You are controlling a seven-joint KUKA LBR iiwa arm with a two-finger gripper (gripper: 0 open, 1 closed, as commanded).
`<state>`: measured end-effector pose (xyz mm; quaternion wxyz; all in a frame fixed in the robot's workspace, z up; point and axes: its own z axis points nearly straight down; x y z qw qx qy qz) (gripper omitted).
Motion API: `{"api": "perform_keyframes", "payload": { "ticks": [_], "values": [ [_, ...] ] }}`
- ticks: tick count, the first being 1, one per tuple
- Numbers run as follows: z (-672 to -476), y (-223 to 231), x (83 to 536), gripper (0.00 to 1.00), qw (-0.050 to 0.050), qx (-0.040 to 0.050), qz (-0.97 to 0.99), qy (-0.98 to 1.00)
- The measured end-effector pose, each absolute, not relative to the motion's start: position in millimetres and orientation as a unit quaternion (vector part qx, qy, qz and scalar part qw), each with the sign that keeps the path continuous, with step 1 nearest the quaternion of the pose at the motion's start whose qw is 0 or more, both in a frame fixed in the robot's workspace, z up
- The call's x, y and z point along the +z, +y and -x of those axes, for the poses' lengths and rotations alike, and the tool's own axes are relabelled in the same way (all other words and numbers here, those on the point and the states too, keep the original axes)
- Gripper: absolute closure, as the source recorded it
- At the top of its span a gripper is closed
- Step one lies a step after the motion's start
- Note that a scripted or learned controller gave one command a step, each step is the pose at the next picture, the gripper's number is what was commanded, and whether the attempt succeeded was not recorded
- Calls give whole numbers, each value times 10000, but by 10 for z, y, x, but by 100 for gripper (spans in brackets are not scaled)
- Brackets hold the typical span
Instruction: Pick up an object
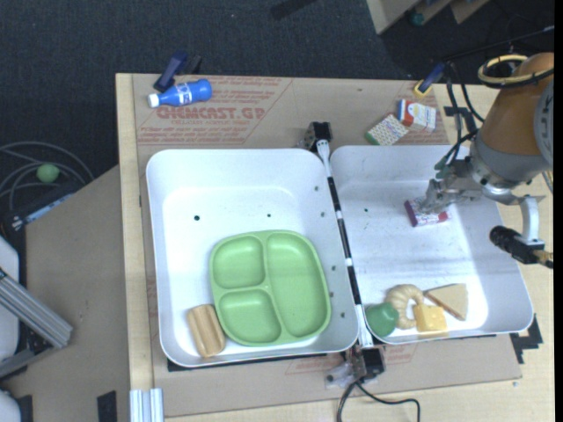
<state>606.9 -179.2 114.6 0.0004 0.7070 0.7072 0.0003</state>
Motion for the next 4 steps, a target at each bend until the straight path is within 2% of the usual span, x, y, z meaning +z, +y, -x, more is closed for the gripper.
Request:
{"api": "perform_keyframes", "payload": {
  "ticks": [1,2,3,4],
  "values": [
    [-6068,-1792,1144,0,2,2,-7071,7072],
    [-6143,-1802,895,0,32,10,-7069,7073],
    [-6171,-1794,1021,100,69,44,-7065,7077],
    [-6167,-1794,1017,0,64,41,-7065,7076]
  ]
}}
